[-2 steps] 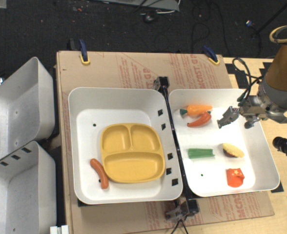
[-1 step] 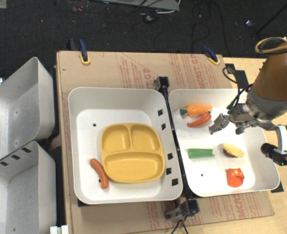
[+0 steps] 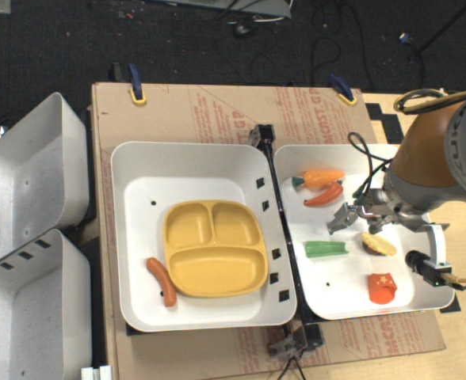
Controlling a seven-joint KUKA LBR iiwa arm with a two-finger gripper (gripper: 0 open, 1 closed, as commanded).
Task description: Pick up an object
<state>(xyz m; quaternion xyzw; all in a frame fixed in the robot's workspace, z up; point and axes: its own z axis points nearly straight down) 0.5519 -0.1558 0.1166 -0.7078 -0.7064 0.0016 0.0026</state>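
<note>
Fingers (image 3: 358, 216) of the grey arm's gripper hang spread and empty between a glossy red chilli (image 3: 323, 196) and a pale yellow lumpy piece (image 3: 380, 245).

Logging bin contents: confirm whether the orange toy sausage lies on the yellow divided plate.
No: the orange toy sausage lies on the left white bin floor, beside the yellow divided plate's lower left edge.

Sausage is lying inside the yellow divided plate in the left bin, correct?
Not quite. The camera view shows the sausage in the left bin, but it lies on the bin floor beside the yellow divided plate, against the plate's lower-left edge, not inside a compartment.
</note>
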